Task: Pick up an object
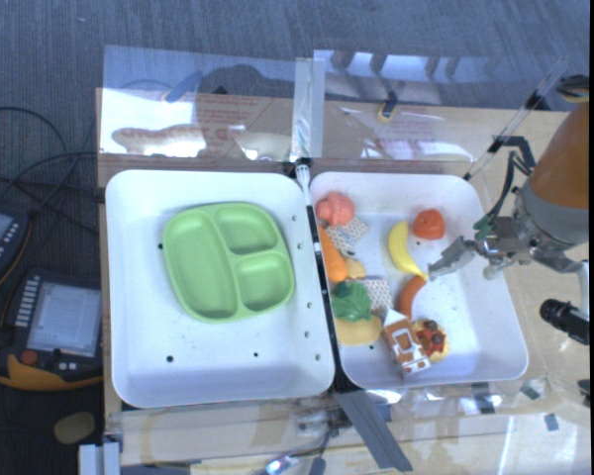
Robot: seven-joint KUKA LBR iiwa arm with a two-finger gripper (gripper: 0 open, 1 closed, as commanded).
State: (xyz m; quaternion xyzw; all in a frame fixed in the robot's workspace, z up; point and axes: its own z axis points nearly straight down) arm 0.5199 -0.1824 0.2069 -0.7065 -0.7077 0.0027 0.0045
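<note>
The right bin [495, 334] holds several toy foods. Among them are a yellow banana [404, 249], a red tomato [429, 224], a pink-orange ball [335, 209], a carrot [332, 261], a green broccoli piece [352, 301] and an orange wedge [411, 292]. A small printed box [413, 344] lies near the front. My gripper [468, 263] hangs over the right side of this bin, just right of the banana and the wedge. Its fingers are spread open with nothing between them.
The left bin [139, 364] carries a green divided plate [233, 258]. A raised wall [317, 265] separates the two bins. Checkered cloth bits [351, 233] lie among the foods. Bare bin floor shows to the right of the box, under the arm.
</note>
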